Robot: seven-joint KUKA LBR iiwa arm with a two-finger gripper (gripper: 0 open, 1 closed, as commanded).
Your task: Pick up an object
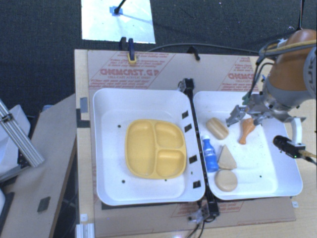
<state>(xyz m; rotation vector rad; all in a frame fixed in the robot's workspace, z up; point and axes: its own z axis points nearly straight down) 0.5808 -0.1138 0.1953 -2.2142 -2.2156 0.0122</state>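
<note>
Glossy yellow sectioned plate (155, 148); at its 3 o'clock, end effector (246, 114) fingers spread wide, empty, beside an orange drumstick (245, 130)

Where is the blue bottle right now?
The blue bottle lies in the right bin, against the divider, just left of the tan wedge and above the round biscuit.

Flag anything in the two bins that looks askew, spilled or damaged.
Nothing stands out. The yellow plate lies flat in the left bin. In the right bin the blue bottle lies on its side by the divider, with loose food pieces nearby, none spilled or broken.
</note>
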